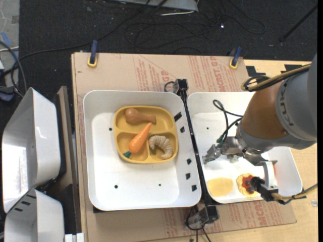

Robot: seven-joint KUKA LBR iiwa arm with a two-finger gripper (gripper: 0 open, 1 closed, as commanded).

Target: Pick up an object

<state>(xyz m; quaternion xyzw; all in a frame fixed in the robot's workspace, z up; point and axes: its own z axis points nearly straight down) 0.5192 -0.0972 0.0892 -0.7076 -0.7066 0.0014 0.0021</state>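
Progress on the pick looks early: nothing is lifted yet, as far as the camera view shows. The grey arm with the orange band (267, 117) reaches over the right shallow white bin (202, 105), and its metal two-finger hand (214, 154) hangs low near that bin's left side, over bare white floor. Whether its fingers stand apart or together I cannot tell at this size and slant; nothing is visible between them.

The nearest candidates lie in the same bin, toward its front edge: a flat pale yellow round piece (220, 186), and just beside it on the right a small piece in yellow and red (246, 181), partly covered by a dark part of the arm's rigging. Both rest on the bin floor, near the hand but apart from it.

The left shallow white bin (101, 185) holds a yellow divided plastic plate (120, 117). In its compartments lie a brown toy drumstick (140, 116) at the back, an orange toy carrot (140, 138) slanting across the divider, and a pale curled toy shrimp (161, 144) at the front right. All three sit well apart from the hand.

Both bins stand on a brown board table (131, 64) held by yellow clamps at the back.

Judging from this, the whole grasp is left to do: move over a piece, close on it, and raise it clear.
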